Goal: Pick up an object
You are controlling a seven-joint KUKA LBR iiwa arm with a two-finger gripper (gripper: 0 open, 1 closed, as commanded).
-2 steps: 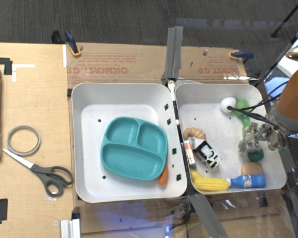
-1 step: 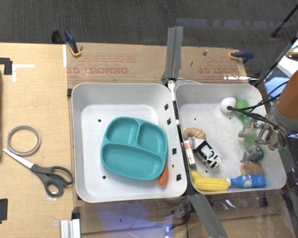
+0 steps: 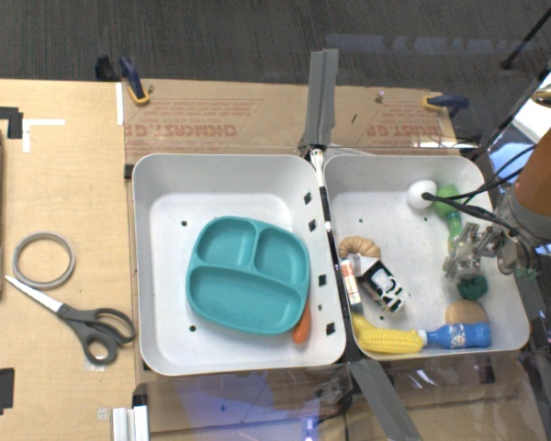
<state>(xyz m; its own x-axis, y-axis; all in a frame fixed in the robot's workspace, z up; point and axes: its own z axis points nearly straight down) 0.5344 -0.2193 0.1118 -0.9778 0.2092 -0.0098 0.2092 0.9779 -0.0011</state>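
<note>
Dark green round toy (image 3: pixel 473 288) lies near right wall of right white bin (image 3: pixel 413 165), just below metal gripper (image 3: pixel 466 254). Gripper low at that corner, likely reaching for it. Fingers' state: cannot tell. Yellow plastic corn cob (image 3: pixel 388 340) near front wall.

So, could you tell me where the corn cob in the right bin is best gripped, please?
Probably across the middle of the corn cob, from straight above. It lies flat along the front wall of the right bin, its long sides look free, and a blue bottle meets its right end.
</note>
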